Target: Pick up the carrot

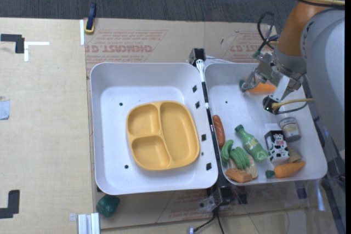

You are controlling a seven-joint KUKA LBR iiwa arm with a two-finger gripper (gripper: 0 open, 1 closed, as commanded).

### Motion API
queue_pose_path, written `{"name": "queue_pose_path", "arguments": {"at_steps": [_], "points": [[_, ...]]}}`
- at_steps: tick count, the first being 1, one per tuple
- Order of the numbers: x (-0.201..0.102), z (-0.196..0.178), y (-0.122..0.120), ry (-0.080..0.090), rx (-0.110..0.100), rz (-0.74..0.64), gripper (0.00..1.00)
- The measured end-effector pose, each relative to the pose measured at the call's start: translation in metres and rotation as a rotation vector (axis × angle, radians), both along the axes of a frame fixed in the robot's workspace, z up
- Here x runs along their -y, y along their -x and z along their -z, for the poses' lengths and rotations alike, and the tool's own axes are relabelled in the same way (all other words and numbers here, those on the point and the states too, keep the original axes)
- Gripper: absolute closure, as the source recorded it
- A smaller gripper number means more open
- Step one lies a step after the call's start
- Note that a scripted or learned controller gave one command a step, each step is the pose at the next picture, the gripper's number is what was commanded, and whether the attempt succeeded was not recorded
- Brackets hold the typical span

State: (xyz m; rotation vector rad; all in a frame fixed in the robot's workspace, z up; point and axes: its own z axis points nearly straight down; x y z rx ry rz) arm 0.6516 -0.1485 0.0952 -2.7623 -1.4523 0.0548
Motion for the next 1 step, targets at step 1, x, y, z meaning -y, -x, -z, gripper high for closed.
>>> {"name": "queue_pose_path", "arguments": {"at_steps": [1], "points": [[0.0486, 0.0075, 0.0014, -0.009, -0.011, 0.203, 0.00]]}}
